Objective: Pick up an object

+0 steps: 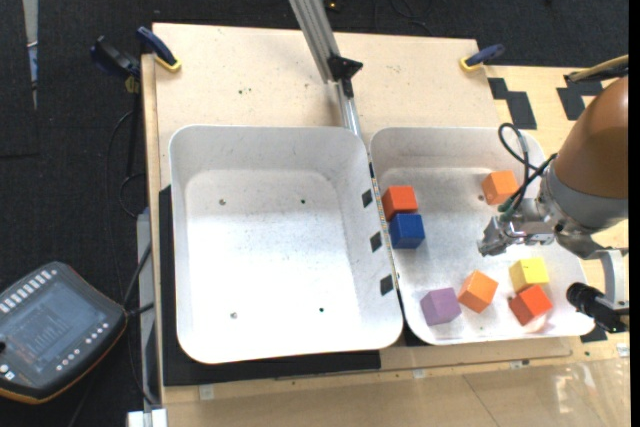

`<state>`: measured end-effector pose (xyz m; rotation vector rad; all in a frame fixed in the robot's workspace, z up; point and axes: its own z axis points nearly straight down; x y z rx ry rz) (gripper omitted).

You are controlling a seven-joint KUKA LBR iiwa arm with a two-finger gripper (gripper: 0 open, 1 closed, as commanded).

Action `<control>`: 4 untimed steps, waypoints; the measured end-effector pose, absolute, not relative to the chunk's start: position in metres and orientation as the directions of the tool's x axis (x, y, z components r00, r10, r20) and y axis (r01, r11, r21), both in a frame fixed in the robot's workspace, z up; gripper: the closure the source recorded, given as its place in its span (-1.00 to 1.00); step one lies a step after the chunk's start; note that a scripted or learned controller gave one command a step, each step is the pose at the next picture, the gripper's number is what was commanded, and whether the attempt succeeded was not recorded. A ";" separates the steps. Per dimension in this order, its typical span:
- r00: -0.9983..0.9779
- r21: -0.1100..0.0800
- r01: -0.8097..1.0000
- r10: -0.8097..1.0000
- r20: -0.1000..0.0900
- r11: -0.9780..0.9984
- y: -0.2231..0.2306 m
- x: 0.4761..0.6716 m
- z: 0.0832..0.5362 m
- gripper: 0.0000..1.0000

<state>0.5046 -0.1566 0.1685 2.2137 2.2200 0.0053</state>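
The right bin (pixel 440 143) holds several small blocks. An orange-red block (pixel 400 199) touches a blue block (pixel 407 230) near the bin's left wall. An orange block (pixel 499 186) lies further back. At the front sit a purple block (pixel 439 306), an orange block (pixel 479 291), a yellow block (pixel 529 272) and a red block (pixel 531 304). My gripper (pixel 497 241) hangs over the bin's middle right, between the far orange block and the yellow one. Nothing shows between its fingers.
The left bin (pixel 200 165) stands beside the right one. A metal pole (pixel 305 0) slants down to the gap between the bins. Blue and yellow clamps (pixel 157 50) (pixel 481 58) grip the board's far corners. A pendant (pixel 50 330) lies at the lower left.
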 end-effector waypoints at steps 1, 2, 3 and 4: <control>-0.003 0.006 1.000 1.000 -0.002 0.003 -0.158 0.500 0.213 1.00; -0.004 0.007 1.000 1.000 -0.003 0.004 -0.158 0.502 0.255 1.00; -0.008 0.003 1.000 1.000 0.001 0.008 -0.106 0.523 0.257 1.00; -0.008 0.001 1.000 1.000 0.000 0.008 -0.057 0.552 0.242 1.00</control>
